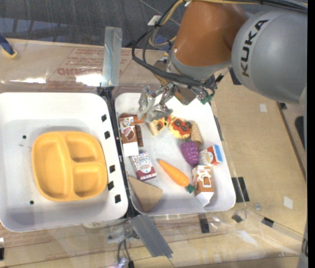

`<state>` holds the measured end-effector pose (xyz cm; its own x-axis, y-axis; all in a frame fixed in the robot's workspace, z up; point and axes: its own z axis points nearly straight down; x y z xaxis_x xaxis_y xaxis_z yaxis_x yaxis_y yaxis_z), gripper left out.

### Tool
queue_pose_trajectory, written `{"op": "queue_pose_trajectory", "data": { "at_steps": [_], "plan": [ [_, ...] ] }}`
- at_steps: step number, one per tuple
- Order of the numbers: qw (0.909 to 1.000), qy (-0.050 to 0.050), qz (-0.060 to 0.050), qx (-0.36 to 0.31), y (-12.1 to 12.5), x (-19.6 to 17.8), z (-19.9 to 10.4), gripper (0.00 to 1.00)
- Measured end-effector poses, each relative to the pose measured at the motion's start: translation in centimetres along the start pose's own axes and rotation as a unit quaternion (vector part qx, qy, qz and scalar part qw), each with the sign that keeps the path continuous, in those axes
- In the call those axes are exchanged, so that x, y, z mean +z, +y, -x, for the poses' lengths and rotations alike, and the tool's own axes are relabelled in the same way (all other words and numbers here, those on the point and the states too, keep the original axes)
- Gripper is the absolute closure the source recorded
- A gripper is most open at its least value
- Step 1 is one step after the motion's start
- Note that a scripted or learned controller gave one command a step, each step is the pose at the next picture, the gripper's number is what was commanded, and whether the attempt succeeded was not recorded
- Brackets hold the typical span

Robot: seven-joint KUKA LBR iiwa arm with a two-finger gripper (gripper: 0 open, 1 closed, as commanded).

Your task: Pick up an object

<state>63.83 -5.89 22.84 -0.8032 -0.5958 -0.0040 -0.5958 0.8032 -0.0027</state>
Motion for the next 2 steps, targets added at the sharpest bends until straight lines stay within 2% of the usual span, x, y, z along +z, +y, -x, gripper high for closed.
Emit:
{"op": "queue_pose_trajectory", "data": {
  "at_steps": [1, 2],
  "plan": [
    [0.9777, 0.0, -0.001, 0.21, -4.5, -3.9, -3.0, 1.0],
    [1.0, 0.0, -0.001, 0.009, -11.2, -9.4, -5.8, 1.0]
  ]
}}
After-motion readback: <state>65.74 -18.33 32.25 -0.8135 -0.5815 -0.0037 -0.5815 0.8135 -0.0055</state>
